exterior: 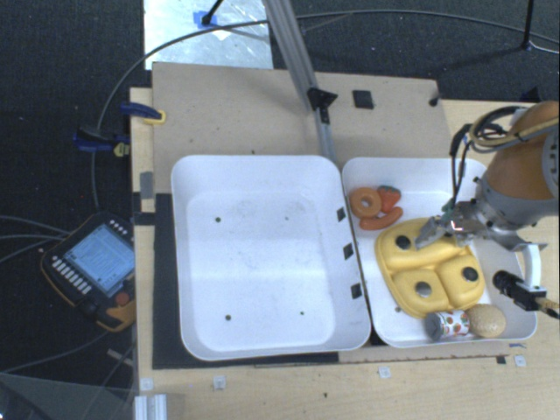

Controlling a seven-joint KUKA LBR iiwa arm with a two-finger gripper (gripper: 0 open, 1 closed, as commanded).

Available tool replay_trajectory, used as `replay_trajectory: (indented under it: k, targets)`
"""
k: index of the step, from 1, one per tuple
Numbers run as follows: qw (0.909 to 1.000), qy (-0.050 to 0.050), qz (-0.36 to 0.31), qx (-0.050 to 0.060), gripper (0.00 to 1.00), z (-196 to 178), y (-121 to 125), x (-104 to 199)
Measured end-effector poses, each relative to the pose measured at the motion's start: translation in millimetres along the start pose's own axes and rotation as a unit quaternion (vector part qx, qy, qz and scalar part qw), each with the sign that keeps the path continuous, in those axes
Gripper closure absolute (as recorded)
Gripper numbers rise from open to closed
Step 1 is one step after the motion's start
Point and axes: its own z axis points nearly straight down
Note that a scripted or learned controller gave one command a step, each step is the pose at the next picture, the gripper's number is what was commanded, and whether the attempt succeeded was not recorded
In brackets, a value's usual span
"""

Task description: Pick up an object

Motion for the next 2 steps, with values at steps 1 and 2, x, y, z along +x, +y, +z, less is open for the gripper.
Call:
replay_trajectory:
  k: [1, 2]
  targets:
    - [1.0000, -0.003, 0.000, -0.008, 0.00, 1, 5, -2]
    - [1.0000, -0.001, 0.000, -0.008, 1.00, -10, 5, -2]
